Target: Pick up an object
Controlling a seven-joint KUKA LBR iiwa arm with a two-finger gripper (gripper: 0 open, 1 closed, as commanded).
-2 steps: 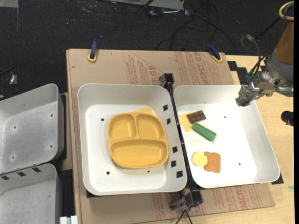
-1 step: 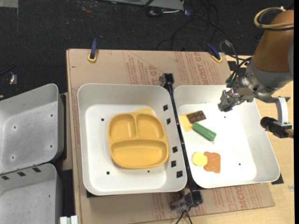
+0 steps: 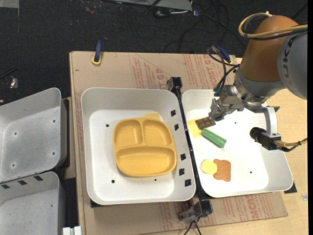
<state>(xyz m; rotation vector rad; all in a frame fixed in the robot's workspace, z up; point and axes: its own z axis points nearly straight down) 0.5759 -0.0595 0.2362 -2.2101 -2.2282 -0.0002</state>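
Observation:
My gripper hangs over the upper left part of the right bin, its fingers pointing down toward the small objects there. Just under and left of it lie a brown block and a yellow piece. A green cylinder lies slantwise just below them. Nearer the front of that bin sit a small yellow disc and an orange-brown flat piece, touching each other. Nothing is visibly held between the fingers.
The left bin holds a yellow divided tray. A black divider runs between the bins. The arm's grey and orange body looms over the right bin's back right. A black cable end hangs at the right.

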